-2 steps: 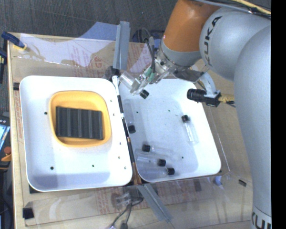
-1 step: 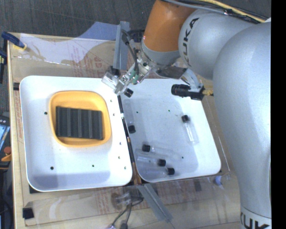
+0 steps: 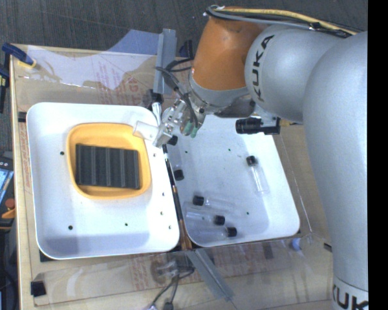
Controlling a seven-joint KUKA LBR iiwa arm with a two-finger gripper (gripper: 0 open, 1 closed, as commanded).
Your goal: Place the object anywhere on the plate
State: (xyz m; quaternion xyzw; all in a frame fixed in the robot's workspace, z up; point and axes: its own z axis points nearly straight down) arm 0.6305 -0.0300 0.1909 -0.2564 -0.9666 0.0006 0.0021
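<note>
1. Because the two-finger gripper (image 3: 170,123) hangs over the seam between the bins, it appears to be mid-carry, clenched on a small clear plastic vial (image 3: 144,131) held just above the rim of the yellow rectangular plate (image 3: 103,132).
2. That plate, with its dark ribbed centre, sits in the left white bin (image 3: 84,231), giving a broad target.
3. Similar clear black-capped vials (image 3: 255,173) lie loose in the right white bin (image 3: 281,218).
</note>
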